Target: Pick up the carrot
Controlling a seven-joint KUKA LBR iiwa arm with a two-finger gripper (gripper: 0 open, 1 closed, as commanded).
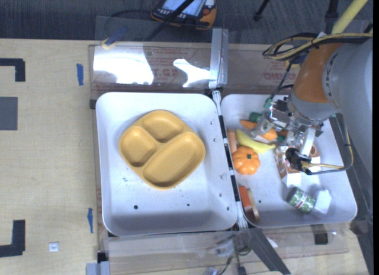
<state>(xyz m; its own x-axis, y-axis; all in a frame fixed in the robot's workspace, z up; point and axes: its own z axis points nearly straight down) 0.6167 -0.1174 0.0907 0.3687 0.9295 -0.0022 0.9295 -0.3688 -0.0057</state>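
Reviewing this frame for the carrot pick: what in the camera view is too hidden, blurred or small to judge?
- Gripper: its tip sits low among the toys in the right bin; the arm's own body hides it.
- Carrot: partly covered by the gripper and the banana, so contact cannot be judged.
- Item at the bin's near-left wall: blurred, unidentifiable.
- Green can: label too small to read.

The scene was evenly and fairly brightly lit from above. Strong white glare washed out the clear panel point(151, 66) behind the left bin point(112, 149), hiding what lay under it. The 2 bins showed soft, short shadows along their inner walls, and the yellow tray point(163, 148) cast almost none. Detail was slightly soft throughout, and small items in the right bin point(337, 200) blurred together. The dark floor point(59, 1) at the top stayed dim.
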